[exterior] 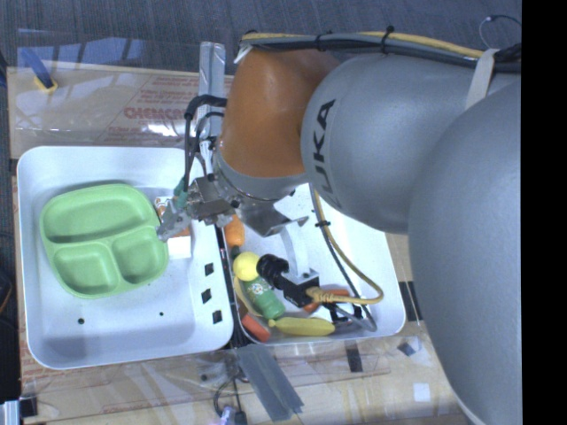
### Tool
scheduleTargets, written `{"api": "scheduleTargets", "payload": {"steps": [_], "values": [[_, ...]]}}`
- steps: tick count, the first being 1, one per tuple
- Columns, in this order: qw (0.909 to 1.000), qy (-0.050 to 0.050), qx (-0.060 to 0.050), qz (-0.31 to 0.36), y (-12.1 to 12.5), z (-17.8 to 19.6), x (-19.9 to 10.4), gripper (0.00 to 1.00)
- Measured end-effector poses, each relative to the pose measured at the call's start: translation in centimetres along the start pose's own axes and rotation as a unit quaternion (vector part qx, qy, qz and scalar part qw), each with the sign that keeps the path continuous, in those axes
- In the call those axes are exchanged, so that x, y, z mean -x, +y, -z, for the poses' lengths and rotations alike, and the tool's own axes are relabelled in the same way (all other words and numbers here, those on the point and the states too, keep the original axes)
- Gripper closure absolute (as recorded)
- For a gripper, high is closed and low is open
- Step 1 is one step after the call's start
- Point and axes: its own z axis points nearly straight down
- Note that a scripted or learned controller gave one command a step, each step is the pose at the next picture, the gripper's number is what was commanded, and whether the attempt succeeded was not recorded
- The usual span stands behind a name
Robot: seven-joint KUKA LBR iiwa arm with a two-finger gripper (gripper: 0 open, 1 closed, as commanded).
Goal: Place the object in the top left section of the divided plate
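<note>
Two white bins sit side by side, and we start with the left bin (53,343). A green plate (97,189) lies in it, with one big part at the top and two small parts below. Just beside the plate's right edge we see a small white block (180,247) on the bin floor. The claw (182,211) hangs just above that spot, at the plate's right rim, with a little orange-brown bit (163,206) next to it. We cannot tell if the claw is open or closed, or if it holds a thing. We also cannot tell which thing is the one to go on the plate. The big grey arm (399,149) comes in from the right and covers much of the right bin (376,255). In that bin we see an orange carrot (233,234), a yellow ball (245,266), a green thing (267,305), a red thing (254,329) at the low edge, and a yellow banana (306,327). They lie close together, some touching.
</note>
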Motion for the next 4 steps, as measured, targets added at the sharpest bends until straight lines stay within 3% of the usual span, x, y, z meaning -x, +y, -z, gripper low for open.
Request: {"api": "scheduleTargets", "payload": {"steps": [1,2,3,4], "values": [[0.9992,0.000,-0.002,0.040,3.0,-5.3,2.7,0.00],[0.9991,0.000,-0.003,0.042,3.1,-4.4,2.6,1.00],[0.9953,0.000,-0.001,0.097,0.5,-3.0,-2.4,1.00],[0.9953,0.000,-0.001,0.097,0.5,-3.0,-2.4,0.00]]}}
